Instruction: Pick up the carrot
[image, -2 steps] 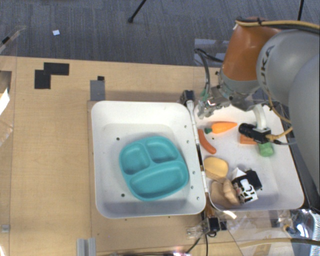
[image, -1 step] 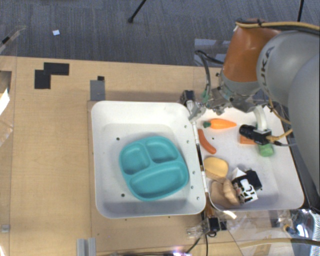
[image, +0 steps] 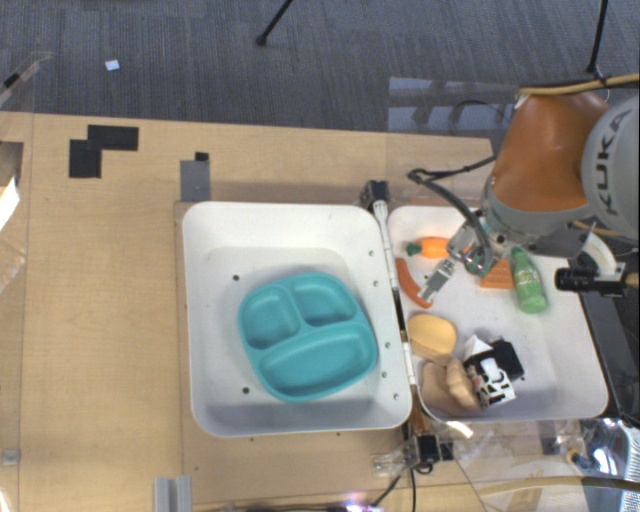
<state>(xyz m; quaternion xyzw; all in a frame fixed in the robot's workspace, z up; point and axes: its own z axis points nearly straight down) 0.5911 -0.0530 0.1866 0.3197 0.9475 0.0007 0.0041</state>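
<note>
Right now the gripper (image: 452, 262) hangs over the right bin (image: 585, 385), in its upper left part, w/ the grey arm (image: 560, 140) and its orange band coming in from the right and covering most of that bin's upper right corner. Fingers (image: 438, 280) look metallic and slant down-left; whether they're apart or together can't be told from this angle (they overlap into one blurry silver shape). Nothing visibly sits between them.

Carrot (image: 432, 247) lies just up-left of the fingertips, near the bin's top left corner: orange body w/ a green stub at its left end. Its right end is cut off by the gripper, so touching vs. just beside is unclear.

Other stuff in the right bin: a red-orange curved strip (image: 406, 282) along the left wall, its lower end meeting the fingertip area; a green bottle (image: 526, 280) right of the gripper, top partly under the arm; an orange piece (image: 495, 279) between gripper and bottle, mostly hidden; a yellow rounded item (image: 432, 335) lower down; a tan lumpy thing (image: 448, 385) below it; a black-and-white object (image: 493, 372) beside that, hard to identify.

Left bin (image: 215, 300) holds a teal divided plate (image: 306, 335), well apart from the gripper.
</note>
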